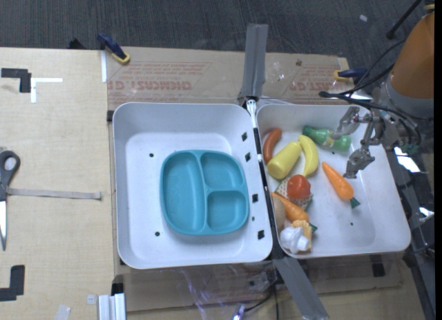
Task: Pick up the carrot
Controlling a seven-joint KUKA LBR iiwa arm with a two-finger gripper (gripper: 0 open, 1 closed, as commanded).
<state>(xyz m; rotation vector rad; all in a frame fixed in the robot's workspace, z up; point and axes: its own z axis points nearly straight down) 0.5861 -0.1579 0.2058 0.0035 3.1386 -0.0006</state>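
Two carrot-like pieces lie in the right bin [387, 236]. One orange carrot [337, 181] rests slantwise in the middle right, its green tip pointing to the front right. A second, smaller carrot [293, 208] lies near the bin's left wall, under a red tomato [298, 186]. My gripper [352, 143] hovers over the right bin's back right part, just behind and to the right of the first carrot. It is open and nothing sits between its fingers [357, 162].
The right bin also holds a banana [309, 155], a yellow piece [283, 160], a red-orange piece [271, 144], a green item [323, 137] beside the gripper, and a white piece [295, 237]. A blue divided plate [204, 192] sits in the left bin [131, 173].
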